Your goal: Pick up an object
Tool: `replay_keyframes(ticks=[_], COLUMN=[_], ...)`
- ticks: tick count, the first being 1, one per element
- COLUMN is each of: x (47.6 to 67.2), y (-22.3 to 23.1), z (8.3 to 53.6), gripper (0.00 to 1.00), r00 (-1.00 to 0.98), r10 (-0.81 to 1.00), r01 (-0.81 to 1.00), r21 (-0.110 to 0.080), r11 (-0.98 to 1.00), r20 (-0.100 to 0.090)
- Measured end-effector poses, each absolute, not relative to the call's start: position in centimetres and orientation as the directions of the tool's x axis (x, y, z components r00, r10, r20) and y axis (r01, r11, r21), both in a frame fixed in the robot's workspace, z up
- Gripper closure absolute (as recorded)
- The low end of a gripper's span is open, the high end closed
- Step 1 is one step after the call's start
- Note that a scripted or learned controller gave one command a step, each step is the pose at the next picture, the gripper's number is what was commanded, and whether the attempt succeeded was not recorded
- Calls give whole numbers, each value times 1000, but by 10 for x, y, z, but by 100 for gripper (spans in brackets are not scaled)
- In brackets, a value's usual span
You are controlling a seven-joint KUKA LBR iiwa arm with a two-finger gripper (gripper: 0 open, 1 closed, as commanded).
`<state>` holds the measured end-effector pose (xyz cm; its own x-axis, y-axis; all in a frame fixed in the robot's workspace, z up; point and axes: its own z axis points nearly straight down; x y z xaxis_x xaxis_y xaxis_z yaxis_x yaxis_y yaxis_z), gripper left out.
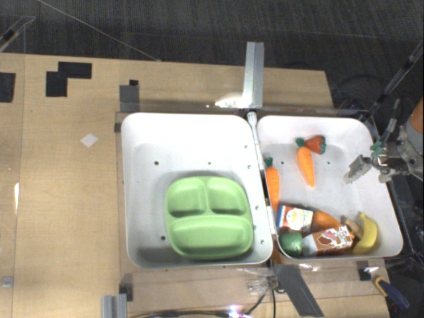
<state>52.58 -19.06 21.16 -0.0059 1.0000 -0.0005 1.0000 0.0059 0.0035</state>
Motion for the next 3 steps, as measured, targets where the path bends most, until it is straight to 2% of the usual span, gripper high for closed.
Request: replay_keyframes(ticks=[1,2,3], x=[488,488,537], y=[-133,-116,-169], z=[257,104,115], gripper=[0,0,0], r00=[180,172,43], r10=[984,985,999], r01=[984,985,999], r21=[4,5,5], r11=[-180,-172,-43], r20=[1,0,-1])
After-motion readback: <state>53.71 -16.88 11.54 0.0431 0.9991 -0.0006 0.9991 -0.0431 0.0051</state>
